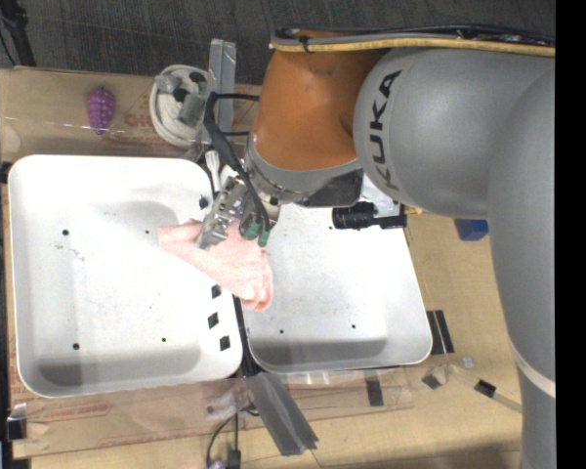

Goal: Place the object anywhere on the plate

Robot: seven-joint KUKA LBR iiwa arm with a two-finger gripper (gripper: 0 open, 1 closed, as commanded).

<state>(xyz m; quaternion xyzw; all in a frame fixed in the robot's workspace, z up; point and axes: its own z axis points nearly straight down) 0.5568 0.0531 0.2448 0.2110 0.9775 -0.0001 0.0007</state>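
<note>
A pale pink plate [236,262] lies tilted across the ridge where the two white bins meet, part in the left bin [88,291] and part in the right bin [342,291]. My gripper [232,219] hangs directly over the plate's upper edge, touching or nearly touching it. A small dark green piece [261,233] shows at the gripper's lower right side, and I cannot tell whether it belongs to the gripper or is an object. The grey arm with its orange band [308,106] covers the upper part of the right bin.
A purple, berry-like object [101,107] rests on the bench beyond the left bin. A white coiled item [179,101] stands behind the bins near the arm. Black tape marks [219,320] sit on the left bin's right wall. Something blue [472,229] lies to the right of the right bin.
</note>
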